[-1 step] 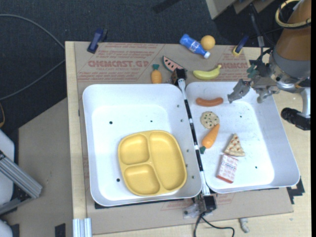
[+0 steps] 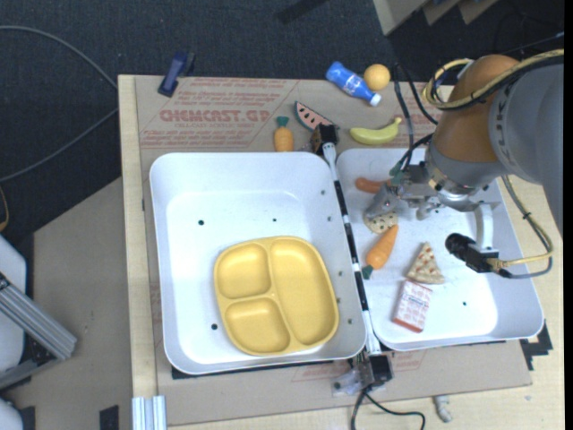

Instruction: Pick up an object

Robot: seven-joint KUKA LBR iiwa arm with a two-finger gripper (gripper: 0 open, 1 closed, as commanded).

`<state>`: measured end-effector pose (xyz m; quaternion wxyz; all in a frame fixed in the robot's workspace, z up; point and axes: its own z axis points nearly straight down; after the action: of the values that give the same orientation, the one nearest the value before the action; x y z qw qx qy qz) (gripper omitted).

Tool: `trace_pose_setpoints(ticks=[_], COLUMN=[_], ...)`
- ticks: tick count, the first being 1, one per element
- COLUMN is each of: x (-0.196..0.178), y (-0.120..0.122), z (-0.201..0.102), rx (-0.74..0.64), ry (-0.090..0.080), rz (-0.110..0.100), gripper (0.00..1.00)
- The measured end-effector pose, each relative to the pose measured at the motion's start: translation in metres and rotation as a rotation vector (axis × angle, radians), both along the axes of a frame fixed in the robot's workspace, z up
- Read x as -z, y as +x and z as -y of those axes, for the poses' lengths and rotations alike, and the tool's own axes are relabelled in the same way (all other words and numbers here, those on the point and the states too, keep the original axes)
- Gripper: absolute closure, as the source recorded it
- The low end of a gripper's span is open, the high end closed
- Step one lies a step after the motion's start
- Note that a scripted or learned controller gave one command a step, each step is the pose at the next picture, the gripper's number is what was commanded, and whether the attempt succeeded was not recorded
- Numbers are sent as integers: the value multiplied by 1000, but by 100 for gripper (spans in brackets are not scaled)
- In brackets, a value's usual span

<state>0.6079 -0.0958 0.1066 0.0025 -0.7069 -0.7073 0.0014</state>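
Crowding gripper (image 2: 400,197): cheese (image 2: 382,219), carrot (image 2: 382,245) (pizza (image 2: 425,265) nr).

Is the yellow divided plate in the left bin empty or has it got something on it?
Empty: the yellow plate lies flat in the left bin, all three compartments bare.

Grey arm (image 2: 537,124), orange band above the wrist, yellow-and-black cables looped alongside, metallic claw (image 2: 403,200)

Pincer (image 2: 400,197) above cheese wedge (image 2: 385,219)
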Motion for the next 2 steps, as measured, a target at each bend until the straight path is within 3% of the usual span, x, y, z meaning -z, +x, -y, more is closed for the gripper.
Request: trace_pose_setpoints(ticks=[1,2], x=[23,12], y=[-35,-35], z=[-3,-4], rx=[1,2], ry=[-1,-1], rz=[3,6], gripper=[0,100])
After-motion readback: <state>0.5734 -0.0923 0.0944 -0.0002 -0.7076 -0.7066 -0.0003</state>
